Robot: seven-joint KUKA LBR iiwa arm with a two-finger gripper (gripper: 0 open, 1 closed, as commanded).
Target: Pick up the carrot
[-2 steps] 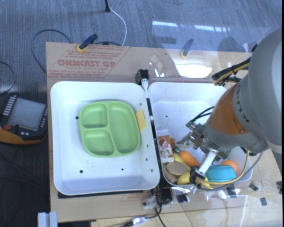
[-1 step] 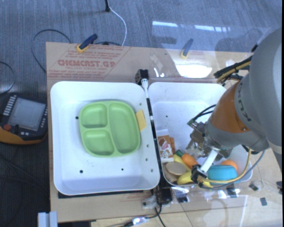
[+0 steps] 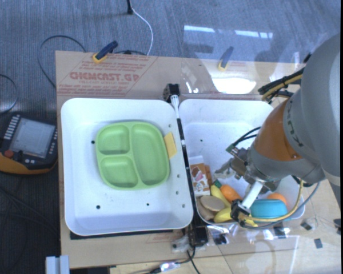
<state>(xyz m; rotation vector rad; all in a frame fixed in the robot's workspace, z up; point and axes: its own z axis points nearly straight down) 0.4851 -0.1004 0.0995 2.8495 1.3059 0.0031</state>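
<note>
The carrot (image 3: 230, 192) lies toward the right bin's (image 3: 217, 124) near-left corner, crowded beside a banana (image 3: 222, 213) and near a blue bowl (image 3: 268, 209), with the gripper (image 3: 240, 173) poised close over it, presumably to grasp, its open-or-closed state impossible to tell.

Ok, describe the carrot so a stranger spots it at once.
In the right-hand white bin, find the heap in its lower-left corner. The carrot lies mid-heap: a short orange stub with a green end, unlike the yellow banana and blue bowl beside it.

Two white bins (image 3: 80, 210). One green plate (image 3: 130, 156). Right of the plate: one carrot (image 3: 230, 192), one carton (image 3: 200, 178), one blue item (image 3: 268, 209).
</note>
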